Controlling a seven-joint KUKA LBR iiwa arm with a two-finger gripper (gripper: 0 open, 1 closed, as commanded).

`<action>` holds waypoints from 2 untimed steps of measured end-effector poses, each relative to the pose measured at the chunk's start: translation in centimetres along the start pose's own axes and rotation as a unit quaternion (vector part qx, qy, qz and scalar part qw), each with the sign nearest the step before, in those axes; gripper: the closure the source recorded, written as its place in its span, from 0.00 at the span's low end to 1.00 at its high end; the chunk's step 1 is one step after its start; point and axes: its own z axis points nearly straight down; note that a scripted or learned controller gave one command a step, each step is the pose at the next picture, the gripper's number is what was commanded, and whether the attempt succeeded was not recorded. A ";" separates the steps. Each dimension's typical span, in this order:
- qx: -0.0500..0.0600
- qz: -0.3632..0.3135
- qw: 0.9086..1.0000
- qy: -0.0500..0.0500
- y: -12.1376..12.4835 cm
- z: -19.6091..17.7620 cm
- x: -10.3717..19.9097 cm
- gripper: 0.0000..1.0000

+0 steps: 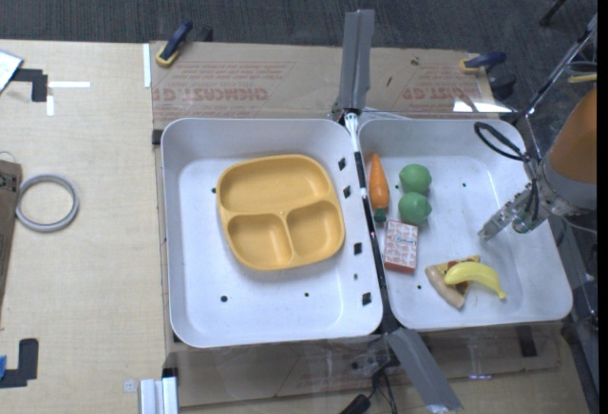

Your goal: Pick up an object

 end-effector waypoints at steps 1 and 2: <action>-0.001 -0.151 0.989 -0.001 3.6 -0.1 -2.3 1.00; -0.001 -0.295 0.956 0.000 2.3 -0.1 -1.4 1.00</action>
